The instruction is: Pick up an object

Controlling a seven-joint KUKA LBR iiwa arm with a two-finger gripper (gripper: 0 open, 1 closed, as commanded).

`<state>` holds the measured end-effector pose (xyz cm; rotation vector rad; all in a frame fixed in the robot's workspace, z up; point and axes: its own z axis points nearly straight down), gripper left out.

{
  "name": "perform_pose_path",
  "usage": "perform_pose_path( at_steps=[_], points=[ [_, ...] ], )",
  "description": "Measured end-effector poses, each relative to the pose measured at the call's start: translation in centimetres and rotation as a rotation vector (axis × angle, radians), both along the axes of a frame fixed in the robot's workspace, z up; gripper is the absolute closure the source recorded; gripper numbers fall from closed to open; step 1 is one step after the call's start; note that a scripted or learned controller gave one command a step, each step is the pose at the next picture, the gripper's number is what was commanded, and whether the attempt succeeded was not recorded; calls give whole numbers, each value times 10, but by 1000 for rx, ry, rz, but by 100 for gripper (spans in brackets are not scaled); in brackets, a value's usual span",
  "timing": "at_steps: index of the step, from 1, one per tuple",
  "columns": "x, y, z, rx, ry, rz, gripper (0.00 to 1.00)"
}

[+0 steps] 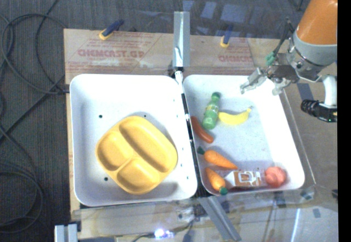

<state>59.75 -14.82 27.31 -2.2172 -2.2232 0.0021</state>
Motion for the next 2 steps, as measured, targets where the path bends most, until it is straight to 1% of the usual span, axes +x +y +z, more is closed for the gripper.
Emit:
perform_pose_path(
  at_steps=[1,2],
  points=[
    [38,-19,-180,-3,-1,-25,0],
    [-4,-52,-183,-5,-12,-31,0]
  ],
)
